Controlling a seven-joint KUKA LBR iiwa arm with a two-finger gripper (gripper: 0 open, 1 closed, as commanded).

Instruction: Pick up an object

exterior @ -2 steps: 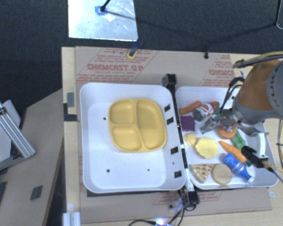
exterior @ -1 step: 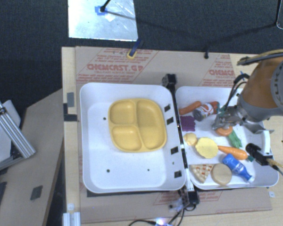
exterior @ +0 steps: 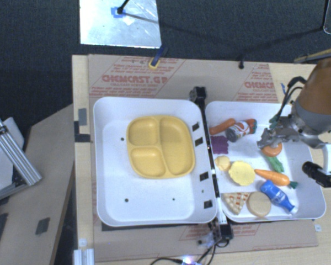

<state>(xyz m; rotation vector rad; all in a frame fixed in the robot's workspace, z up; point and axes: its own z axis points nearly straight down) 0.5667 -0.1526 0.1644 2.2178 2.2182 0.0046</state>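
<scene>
Approach step: tool (exterior: 271, 138) low over an orange toy (exterior: 272, 149) by the right bin's (exterior: 314, 203) far edge; next, seemingly, a descent.

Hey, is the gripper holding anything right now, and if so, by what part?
Cannot be told. The gripper sits low over an orange object in the right bin, but whether it grips the object is unclear.

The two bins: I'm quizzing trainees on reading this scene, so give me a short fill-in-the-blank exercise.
1. The yellow divided plate lies in the ____ bin.
2. The plate has ____ compartments.
3. The blue bottle lies in the ____ bin.
4. The gripper is over the ____ bin.

Missing words: left; three; right; right.
</scene>
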